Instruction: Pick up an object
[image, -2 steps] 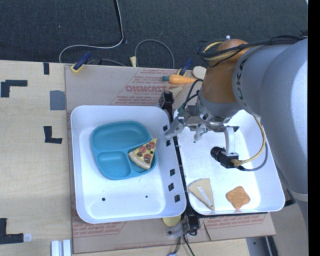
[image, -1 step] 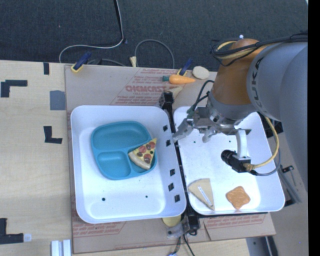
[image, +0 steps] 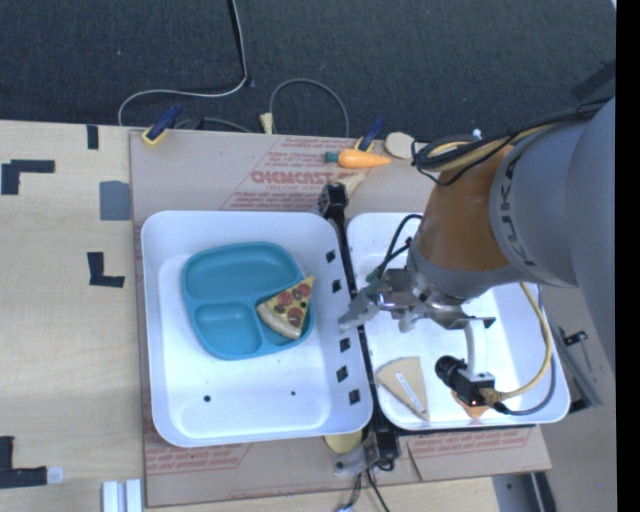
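Your hand (image: 398, 300) sits over the right bin (image: 530, 300), close to the wall it shares with the left bin (image: 160, 330). The grey wrist and the orange band cover most of it, so you cannot tell whether the hand is spread or pressed together. Nothing is seen pinched in it.

Nearest thing to the hand: a tan wedge (image: 402, 385), flat and three-cornered, matte, with a pale stripe across its face. It lies on the floor of the right bin in the front corner beside the shared wall. Its long axis runs from upper left to lower right in the view, the broad edge toward the front wall. It lies just in front of the hand and apart from it.

Second thing: a toy pizza slice (image: 288, 308), with a tan crust and red and green spots on a yellow top. It rests in the blue plate (image: 225, 290), on the right-hand side and lapping over the rim. Its tip points up and right toward the shared wall, with the crust at lower left. It is across the wall from the hand, to the hand's left in the view.

The plate is smooth plastic, rounded, with three compartments. Both bins are glossy white and stand on a cardboard sheet (image: 200, 170) on the wood-grain bench (image: 60, 330). An orange toy carrot (image: 362, 158) lies on the cardboard behind the bins.
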